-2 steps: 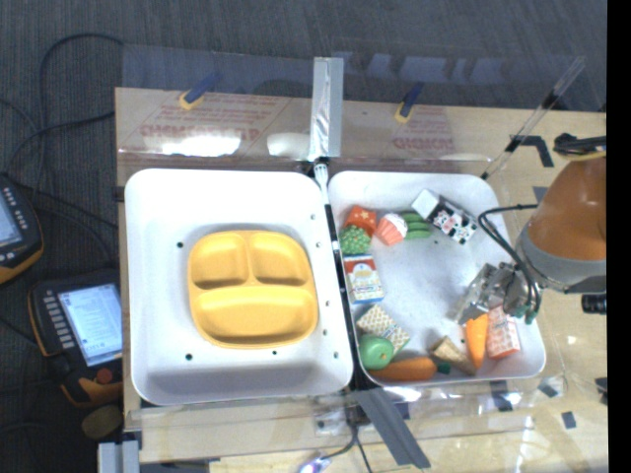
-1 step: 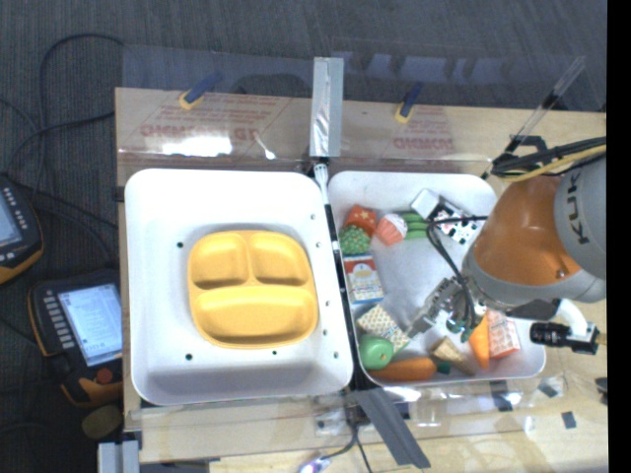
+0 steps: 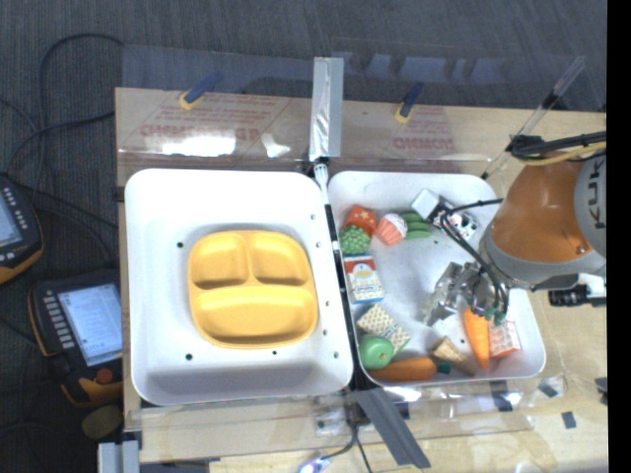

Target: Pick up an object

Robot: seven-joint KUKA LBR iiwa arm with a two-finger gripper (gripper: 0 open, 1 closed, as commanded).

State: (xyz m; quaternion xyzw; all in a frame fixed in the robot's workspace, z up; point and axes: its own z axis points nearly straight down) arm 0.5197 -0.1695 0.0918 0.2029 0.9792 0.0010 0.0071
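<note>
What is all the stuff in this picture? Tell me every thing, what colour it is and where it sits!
Bins: 2, white, side by side on the bench; left bin, right bin.
Tray: 1, yellow, with compartments, middle of the left bin.
Carrot: 1, orange, right bin, near the gripper.
Second carrot: 1, orange, lying along the front edge of the right bin.
Small carton: 1, white and red, left side of the right bin.
Red box: 1, red, right bin's front right corner.
Green toy: 1, green, right bin, front left.
Cupcake toy: 1, pink and white, back of the right bin.
Screens: 2, dark, far left beside the bench; one.
Arm: 1, grey with orange band, over the right bin.
Gripper: 1, metal, low in the right bin.
</note>
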